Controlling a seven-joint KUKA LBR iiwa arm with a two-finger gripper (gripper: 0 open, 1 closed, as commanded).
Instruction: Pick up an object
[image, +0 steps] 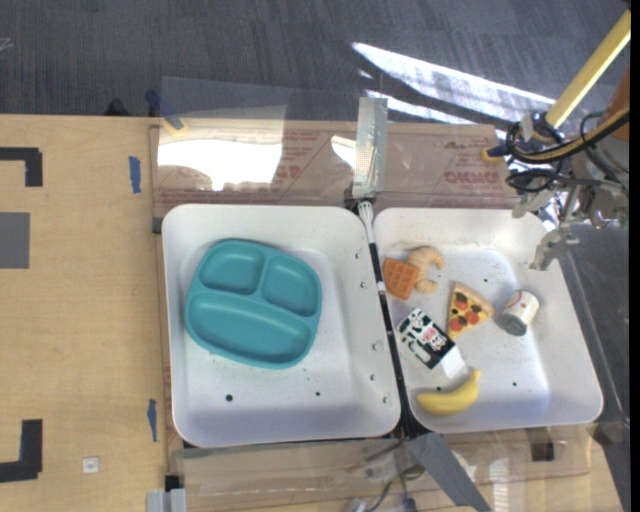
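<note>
The right bin (560, 400) holds several small items: an orange waffle (400, 278), a tan croissant (425, 259), a pizza slice (466, 308), a small grey can (517, 312) on its side, a black-and-white carton (428, 339) and a yellow banana (448, 394). My gripper (553, 240) hangs over the bin's far right corner, up and to the right of the can and apart from every item. Nothing shows in its grasp.
The left bin (190, 400) carries a teal divided plate (254, 301). A raised ridge (384, 320) separates the two bins. Cables and the arm's wrist (560, 150) crowd the far right above the bin. Brown bench board (70, 300) lies to the left.
</note>
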